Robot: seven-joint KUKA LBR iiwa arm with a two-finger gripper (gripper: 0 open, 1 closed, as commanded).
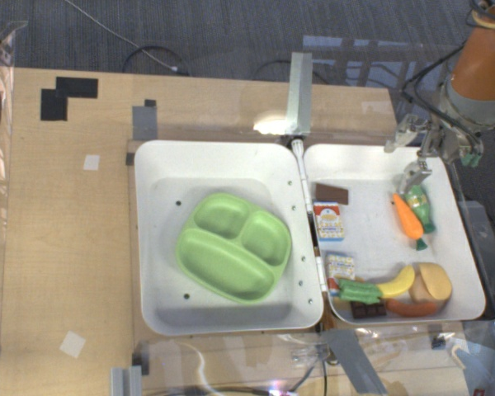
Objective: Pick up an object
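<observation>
My gripper (pixel 414 174) hangs over the far right part of the right bin (pixel 371 172), under the orange band of the arm (pixel 483 52). Its tip sits just above a green packet (pixel 420 205) and an orange carrot (pixel 407 216) that lie side by side. Nothing can be seen held in it. Further left in that bin lie a brown chocolate bar (pixel 331 194) and a small red, white and blue box (pixel 329 220).
A green sectioned plate (pixel 231 246) lies in the left bin (pixel 161 304). The right bin's near end is crowded: a small card (pixel 340 265), a green vegetable (pixel 359 289), a banana (pixel 398 283), a tan bun (pixel 435 281), a dark brown piece (pixel 367 309).
</observation>
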